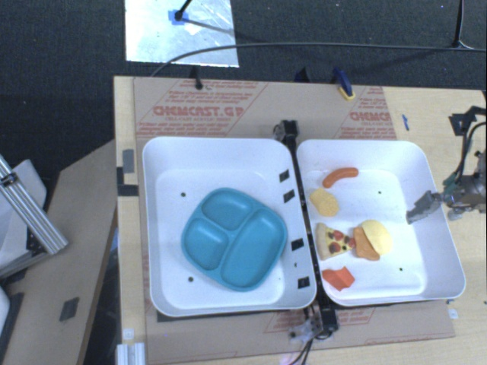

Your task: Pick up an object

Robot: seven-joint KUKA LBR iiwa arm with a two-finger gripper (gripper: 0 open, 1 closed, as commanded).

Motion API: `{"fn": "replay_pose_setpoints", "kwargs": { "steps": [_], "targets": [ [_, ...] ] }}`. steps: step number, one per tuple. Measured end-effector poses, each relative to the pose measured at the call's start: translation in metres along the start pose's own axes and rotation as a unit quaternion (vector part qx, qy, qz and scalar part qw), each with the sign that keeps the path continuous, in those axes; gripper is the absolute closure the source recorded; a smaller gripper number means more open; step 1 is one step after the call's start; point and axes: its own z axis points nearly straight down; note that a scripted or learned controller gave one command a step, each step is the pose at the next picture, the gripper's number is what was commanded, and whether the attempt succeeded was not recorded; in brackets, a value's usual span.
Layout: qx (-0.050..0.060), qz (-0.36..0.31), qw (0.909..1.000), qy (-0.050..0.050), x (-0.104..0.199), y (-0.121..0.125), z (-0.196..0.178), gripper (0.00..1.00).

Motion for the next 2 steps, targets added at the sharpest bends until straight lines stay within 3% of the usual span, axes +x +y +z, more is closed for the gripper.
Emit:
{"fn": "replay_pose_setpoints", "kwargs": {
  "steps": [1, 2],
  "targets": [
    [-0.005, -0.002, 1.0000, -0.001, 0.000, 0.002, -0.005, 0.00],
    [-0.003, -0.001, 1.0000, 0.000, 0.006, 0.007, 0.039, 0.00]
  ]
}}
